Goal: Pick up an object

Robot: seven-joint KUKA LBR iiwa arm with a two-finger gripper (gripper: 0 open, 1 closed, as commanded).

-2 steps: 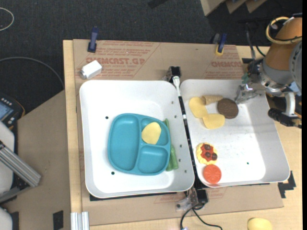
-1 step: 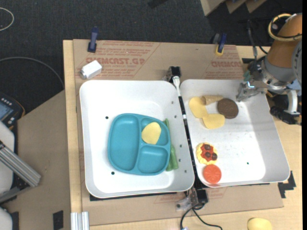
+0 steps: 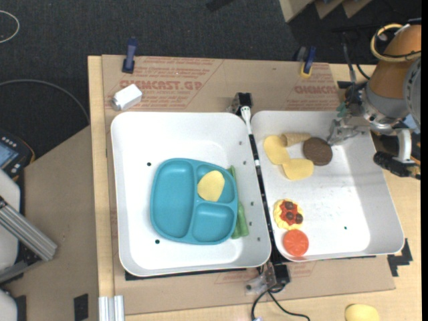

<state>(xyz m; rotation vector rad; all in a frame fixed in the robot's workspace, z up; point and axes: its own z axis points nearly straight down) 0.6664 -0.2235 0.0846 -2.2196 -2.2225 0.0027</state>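
Observation:
The right bin (image 3: 361,212) holds several toy foods: a brown disc (image 3: 317,152), a tan cone (image 3: 295,139), two pale yellow pieces (image 3: 275,149) (image 3: 297,170), a small pizza with red dots (image 3: 288,213) and an orange-red disc (image 3: 295,243). My gripper (image 3: 339,131) hangs over the bin's far right part, just right of the brown disc and slightly beyond it. Nothing can be seen held in it. In the left bin (image 3: 134,152), a blue divided plate (image 3: 177,202) carries a yellow piece (image 3: 211,186).
A green strip (image 3: 239,212) lies along the blue plate's right edge. A small white block (image 3: 127,97) sits on the cardboard beyond the left bin. Two blue clamps (image 3: 129,55) (image 3: 307,60) grip the board's far edge. A yellow object (image 3: 361,311) lies off the board at front right.

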